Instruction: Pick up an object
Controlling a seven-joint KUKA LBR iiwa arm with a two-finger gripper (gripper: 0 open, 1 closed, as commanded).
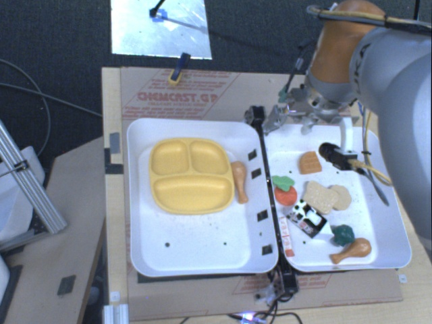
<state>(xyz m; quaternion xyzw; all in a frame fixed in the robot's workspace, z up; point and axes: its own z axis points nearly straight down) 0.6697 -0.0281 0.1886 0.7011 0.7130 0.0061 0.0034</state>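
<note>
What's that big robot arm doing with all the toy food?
The robot arm reaches in over the right bin, where toy food lies: a tomato, bread slices, an orange piece and a drumstick. Its gripper is near the bin's back edge, with nothing visibly held. The left bin has a yellow divided plate with another drumstick beside it.

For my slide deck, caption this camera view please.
KUKA arm above right bin of toy food; yellow divided plate in left bin.

Grey arm [395, 79], orange wrist band [341, 39]
</note>
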